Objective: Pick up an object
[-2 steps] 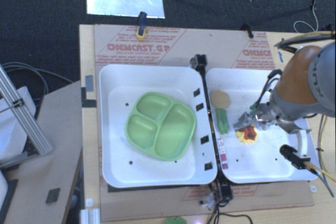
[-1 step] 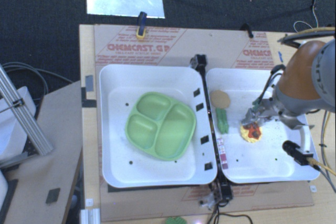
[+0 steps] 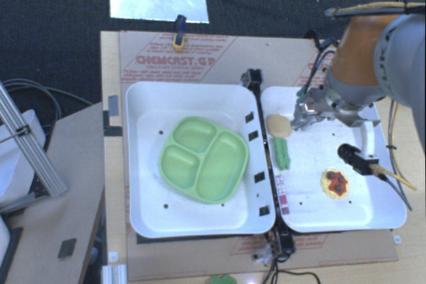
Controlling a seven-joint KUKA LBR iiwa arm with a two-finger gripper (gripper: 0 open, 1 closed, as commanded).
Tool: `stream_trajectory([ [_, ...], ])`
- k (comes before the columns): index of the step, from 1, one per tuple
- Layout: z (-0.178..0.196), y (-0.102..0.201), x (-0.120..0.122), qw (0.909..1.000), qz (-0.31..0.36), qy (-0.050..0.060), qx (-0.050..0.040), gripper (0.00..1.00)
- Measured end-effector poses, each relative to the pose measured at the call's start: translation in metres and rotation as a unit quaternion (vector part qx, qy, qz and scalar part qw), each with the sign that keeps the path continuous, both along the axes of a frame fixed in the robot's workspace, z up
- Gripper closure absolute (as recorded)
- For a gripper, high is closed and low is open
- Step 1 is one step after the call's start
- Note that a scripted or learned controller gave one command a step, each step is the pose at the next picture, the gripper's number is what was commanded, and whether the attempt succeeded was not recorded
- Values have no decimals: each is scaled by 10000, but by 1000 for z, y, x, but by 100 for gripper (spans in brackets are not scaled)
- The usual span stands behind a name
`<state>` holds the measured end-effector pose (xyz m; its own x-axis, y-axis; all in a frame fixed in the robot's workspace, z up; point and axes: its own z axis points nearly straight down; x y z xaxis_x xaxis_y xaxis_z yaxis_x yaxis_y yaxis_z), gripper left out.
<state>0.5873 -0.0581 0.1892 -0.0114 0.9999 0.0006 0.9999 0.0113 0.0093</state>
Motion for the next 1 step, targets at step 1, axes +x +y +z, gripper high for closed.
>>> stream_trajectory([
  [1,36,96,-29,10000,3,29,12,100],
])
